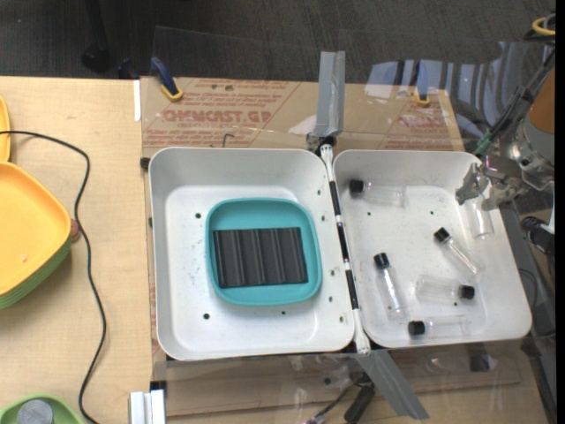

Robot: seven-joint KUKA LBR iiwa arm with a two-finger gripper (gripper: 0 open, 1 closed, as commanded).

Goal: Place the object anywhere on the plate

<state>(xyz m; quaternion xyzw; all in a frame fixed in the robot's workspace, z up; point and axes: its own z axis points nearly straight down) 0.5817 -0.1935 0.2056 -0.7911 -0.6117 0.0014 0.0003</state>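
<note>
A teal plate (262, 253) with a dark ribbed middle lies in the left white bin (177, 237). Several clear vials with black caps lie in the right bin (424, 325), among them one at the front middle (387, 281) and one further right (452, 247). My gripper (481, 194) is over the right bin's far right side, near its rim. It is shut on the top end of a clear vial (481, 222), which hangs below it with its cap hidden. The plate is about a bin's width to the gripper's left.
A metal divider (340, 228) separates the two bins. Yellow dishes (26, 228) and a black cable (84, 237) lie on the wooden table to the left. Cardboard (229, 113) and clear sheets sit behind the bins.
</note>
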